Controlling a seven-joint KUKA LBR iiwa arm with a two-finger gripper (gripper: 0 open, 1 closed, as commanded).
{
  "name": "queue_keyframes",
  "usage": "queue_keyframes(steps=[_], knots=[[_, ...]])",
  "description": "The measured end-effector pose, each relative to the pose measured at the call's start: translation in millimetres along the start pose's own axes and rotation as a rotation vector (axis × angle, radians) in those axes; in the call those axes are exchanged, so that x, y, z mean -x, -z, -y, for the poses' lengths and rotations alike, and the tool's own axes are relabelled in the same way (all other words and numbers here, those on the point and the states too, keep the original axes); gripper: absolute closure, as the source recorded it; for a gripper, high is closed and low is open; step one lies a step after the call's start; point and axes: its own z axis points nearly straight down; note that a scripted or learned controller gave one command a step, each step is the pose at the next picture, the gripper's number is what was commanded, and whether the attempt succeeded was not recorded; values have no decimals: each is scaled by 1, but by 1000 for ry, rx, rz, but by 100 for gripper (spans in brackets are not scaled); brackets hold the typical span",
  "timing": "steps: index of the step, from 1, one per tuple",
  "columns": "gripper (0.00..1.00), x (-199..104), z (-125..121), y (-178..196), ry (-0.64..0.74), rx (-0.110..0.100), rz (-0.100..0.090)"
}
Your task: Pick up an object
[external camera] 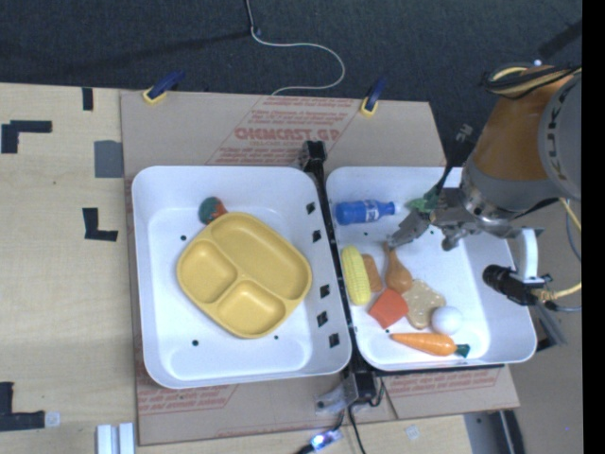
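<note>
In the camera view, the grey arm with the orange band (515, 145) reaches in from the right and hangs over the right white bin (492, 348). Its two-finger gripper (427, 233) is above the upper part of this bin. The fingers (406, 232) are spread apart, and nothing is between them, so the gripper is released and grasps no object.

The objects of the task lie in the right bin, mostly below and to the left of the gripper. A small blue plastic bottle with a white label (364, 212) lies on its side near the upper left corner, just to the left of the fingers. A yellow toy corn cob (356, 274) lies along the left wall. Beside it there is a brownish pear-shaped toy (398, 274), which is just under the left finger. Lower in the bin are a red-orange block (388, 307), a beige bone-shaped piece (421, 301), a white ball (446, 321) and an orange toy carrot with a green end (427, 344).

The left white bin (151, 282) holds a yellow plastic tray with three compartments (244, 273). A small red and green toy (212, 209) lies touching its upper left edge.
</note>
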Motion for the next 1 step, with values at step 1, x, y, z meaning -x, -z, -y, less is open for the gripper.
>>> queue_keyframes(steps=[1], knots=[[0, 0, -3, 6, 3, 12, 2]])
